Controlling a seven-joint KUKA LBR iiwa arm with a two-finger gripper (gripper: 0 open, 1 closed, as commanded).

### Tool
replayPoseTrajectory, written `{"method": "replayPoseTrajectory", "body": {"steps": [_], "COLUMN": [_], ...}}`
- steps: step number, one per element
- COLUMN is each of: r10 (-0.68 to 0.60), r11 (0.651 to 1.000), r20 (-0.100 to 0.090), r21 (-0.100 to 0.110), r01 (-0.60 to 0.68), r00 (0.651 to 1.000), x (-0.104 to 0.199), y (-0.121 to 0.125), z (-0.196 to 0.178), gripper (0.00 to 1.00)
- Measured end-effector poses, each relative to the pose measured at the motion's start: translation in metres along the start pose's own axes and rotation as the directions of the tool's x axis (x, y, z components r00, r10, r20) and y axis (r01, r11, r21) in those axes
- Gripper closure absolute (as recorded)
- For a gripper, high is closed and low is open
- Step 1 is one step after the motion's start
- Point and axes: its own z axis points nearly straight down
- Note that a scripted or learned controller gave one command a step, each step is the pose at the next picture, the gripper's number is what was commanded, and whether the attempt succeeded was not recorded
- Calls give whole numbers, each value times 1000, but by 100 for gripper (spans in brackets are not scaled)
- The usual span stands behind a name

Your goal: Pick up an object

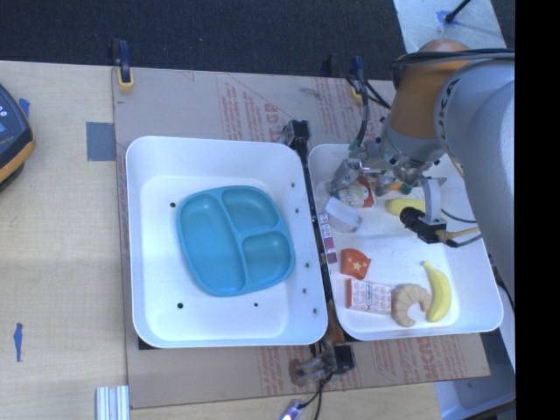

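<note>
End effector [357, 175] is down at 10 o'clock in the right bin [472, 322], can't tell its grip, probably needs lifting next.

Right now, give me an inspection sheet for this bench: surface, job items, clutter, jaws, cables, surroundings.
Surface: wooden bench with a cardboard sheet under two white bins.
Job's things: right bin holds a banana, a croissant-like pastry, a red piece, a red-and-white packet, a clear cup and a small yellow item.
Clutter: left bin holds a blue divided tray.
Grippers: gripper low over the right bin's far end; jaws' state unclear.
Cables: black leads by the arm, one trailing over the right bin.
Surroundings: clamps at cardboard corners; a device at left edge; dark floor beyond.
</note>
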Motion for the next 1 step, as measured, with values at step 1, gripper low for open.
{"method": "replayPoseTrajectory", "body": {"steps": [1], "r10": [-2], "r11": [1000], "r20": [0], "r21": [2], "r01": [2], "r00": [1000], "x": [-1], "y": [0], "z": [-10], "gripper": [100]}}
